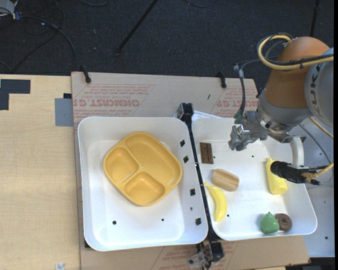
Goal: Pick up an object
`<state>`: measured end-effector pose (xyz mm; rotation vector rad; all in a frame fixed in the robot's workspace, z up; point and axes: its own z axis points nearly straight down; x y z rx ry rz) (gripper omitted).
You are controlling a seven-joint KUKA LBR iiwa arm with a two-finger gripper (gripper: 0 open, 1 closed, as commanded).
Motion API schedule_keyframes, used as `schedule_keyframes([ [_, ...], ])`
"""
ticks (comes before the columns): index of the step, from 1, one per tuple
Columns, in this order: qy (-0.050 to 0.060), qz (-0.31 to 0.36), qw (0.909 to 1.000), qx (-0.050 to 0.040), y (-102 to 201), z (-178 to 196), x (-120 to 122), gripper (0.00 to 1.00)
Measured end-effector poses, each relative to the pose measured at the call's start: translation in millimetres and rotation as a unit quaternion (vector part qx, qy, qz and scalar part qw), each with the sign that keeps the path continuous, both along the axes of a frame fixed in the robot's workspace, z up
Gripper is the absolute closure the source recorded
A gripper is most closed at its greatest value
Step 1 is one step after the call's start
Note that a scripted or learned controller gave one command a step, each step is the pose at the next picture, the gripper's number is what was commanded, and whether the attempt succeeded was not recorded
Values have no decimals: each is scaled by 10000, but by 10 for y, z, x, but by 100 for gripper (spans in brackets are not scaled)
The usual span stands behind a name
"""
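Hand above the right bin, nothing picked yet

The hand (240,136) hangs in the bin's upper part; I cannot tell its opening. The wooden block (225,179) lies nearest, lower left.

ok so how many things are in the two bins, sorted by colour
yellow: 3 — divided plate, banana, yellow piece at the right bin's far right
brown: 3 — flat bar, bread-like block, ring
green: 1 — green object
total: 7
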<state>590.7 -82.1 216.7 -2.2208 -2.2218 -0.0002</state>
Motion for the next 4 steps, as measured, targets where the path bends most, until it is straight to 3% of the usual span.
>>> schedule_keyframes([
  [1,-10,2,10000,-3,-9,526,6,100],
  [3,33,17,10000,7,887,196,-354,100],
  [4,30,24,10000,8,1379,242,-594,100],
])
